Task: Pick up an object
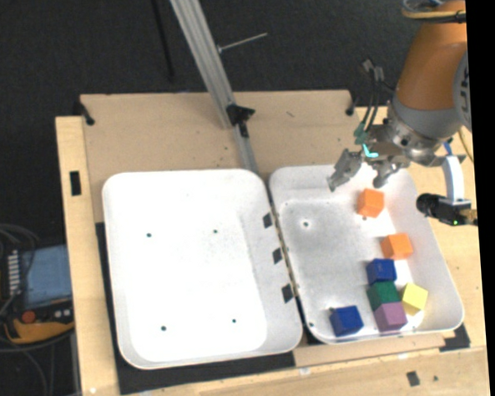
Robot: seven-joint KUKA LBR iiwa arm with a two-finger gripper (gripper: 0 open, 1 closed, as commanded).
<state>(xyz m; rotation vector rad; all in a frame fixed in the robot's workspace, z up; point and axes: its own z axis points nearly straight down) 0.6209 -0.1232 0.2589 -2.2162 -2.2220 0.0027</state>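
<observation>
Jaws (364, 175) spread, gripping nothing, we note; they hang over the right bin's (318, 256) far end. An orange cube (370, 202) lies just beside them.

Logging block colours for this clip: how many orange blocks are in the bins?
2, both in the right bin: one orange block just below the gripper, the other lower right, above the blue one.

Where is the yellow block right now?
The yellow block sits in the right bin, near its lower right corner in the camera view, right beside the green block and the purple block.
</observation>
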